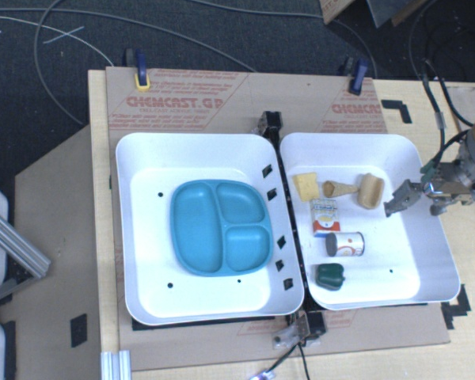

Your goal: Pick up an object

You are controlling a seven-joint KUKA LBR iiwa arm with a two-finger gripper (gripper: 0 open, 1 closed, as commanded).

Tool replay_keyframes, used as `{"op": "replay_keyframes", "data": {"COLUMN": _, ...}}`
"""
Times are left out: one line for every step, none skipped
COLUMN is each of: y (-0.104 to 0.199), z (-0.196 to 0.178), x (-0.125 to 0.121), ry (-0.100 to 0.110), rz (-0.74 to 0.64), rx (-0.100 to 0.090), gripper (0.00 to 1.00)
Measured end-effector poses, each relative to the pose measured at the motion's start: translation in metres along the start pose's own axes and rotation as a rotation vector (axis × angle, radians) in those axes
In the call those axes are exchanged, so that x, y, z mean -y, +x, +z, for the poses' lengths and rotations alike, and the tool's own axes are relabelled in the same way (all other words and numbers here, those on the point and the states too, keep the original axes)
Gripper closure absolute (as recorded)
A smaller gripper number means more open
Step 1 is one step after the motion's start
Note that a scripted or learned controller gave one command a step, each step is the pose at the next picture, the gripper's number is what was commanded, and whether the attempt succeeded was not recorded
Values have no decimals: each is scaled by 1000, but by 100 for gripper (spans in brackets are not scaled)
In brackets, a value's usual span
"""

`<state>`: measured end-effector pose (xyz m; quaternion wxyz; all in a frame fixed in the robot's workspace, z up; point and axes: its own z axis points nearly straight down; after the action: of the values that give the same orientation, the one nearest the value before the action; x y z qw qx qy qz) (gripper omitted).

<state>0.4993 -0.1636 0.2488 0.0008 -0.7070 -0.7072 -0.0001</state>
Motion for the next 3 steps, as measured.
{"op": "replay_keyframes", "data": {"y": -7, "z": 59, "x": -3, "ry": 6, "rz": 1, "rx": -2, "gripper": 0}}
{"op": "replay_keyframes", "data": {"y": -6, "z": 118, "x": -11, "ry": 5, "rz": 0, "rx": -2, "gripper": 0}}
{"op": "replay_keyframes", "data": {"y": -5, "z": 163, "x": -15, "ry": -8, "rz": -2, "rx": 2, "gripper": 0}}
